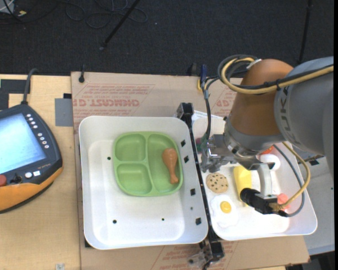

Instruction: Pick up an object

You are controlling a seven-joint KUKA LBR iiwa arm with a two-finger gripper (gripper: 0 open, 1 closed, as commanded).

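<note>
We see the gripper point(214, 153) low over the right bin point(304, 221), a cookie point(217, 182) at its six o'clock; its fingers' state we cannot tell.

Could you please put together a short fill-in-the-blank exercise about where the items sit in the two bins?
1. The drumstick lies on the ____ divided plate.
2. The divided plate sits in the ____ bin as the camera sees it.
3. The cookie lies just above the fried ____ in the right bin.
4. The band above the wrist of the arm is ____.

Missing words: green; left; egg; orange
</note>
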